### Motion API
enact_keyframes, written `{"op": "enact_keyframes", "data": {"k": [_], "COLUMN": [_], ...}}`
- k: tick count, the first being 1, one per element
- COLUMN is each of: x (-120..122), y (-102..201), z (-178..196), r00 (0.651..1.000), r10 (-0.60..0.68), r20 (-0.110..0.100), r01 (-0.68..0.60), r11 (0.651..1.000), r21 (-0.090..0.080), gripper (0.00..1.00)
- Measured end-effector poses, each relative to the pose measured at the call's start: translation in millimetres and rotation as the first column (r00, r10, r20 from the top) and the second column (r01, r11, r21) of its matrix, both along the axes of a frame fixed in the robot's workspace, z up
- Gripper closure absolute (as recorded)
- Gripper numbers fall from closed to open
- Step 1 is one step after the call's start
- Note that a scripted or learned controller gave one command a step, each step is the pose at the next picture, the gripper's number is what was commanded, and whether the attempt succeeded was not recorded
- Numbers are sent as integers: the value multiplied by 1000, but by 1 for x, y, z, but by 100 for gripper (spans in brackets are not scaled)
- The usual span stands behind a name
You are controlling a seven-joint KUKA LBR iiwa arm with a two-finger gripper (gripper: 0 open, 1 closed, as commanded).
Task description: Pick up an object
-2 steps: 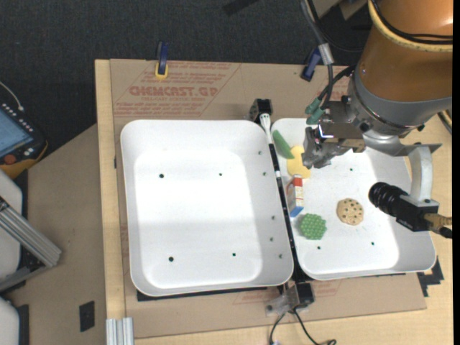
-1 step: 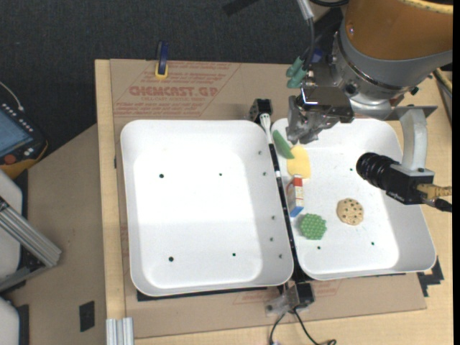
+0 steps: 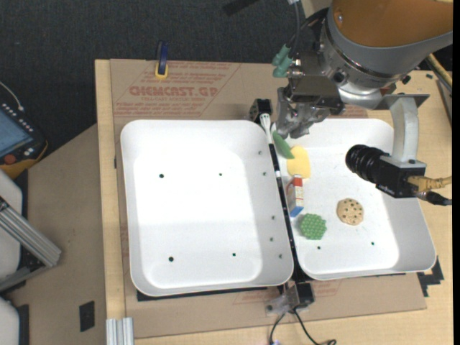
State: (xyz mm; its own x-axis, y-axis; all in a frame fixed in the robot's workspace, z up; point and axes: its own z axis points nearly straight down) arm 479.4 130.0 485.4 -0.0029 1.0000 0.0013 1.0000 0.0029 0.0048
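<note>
Hovering over the right bin (image 3: 402,261), our gripper (image 3: 293,129) hangs at its far-left corner; we cannot tell how it is set. A green toothbrush (image 3: 282,146) lies just beneath, leaning on the bin wall beside a yellow block (image 3: 299,164). We judge it light, stiff, best pinched mid-handle.

From my screen, the two white bins (image 3: 194,214) look like smooth plastic with a soft sheen, sitting on a matt brown cardboard sheet (image 3: 187,85) printed in red. The arm's orange band (image 3: 388,6) is glossy, its grey housing (image 3: 374,56) satin-smooth. The green ball (image 3: 313,226) looks bumpy, the cookie (image 3: 351,211) rough and matt, the yellow block (image 3: 299,164) dull and spongy.
</note>
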Motion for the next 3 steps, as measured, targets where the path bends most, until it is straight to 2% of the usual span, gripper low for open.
{"op": "enact_keyframes", "data": {"k": [1,2,3], "x": [7,48,44], "y": [43,84,95], "z": [1,-27,10], "r00": [1000,1000,1000], "r10": [2,0,-1], "r20": [-2,-4,0], "r01": [-2,0,1], "r11": [1000,1000,1000], "r21": [0,-1,1], "gripper": [100,100,100]}}
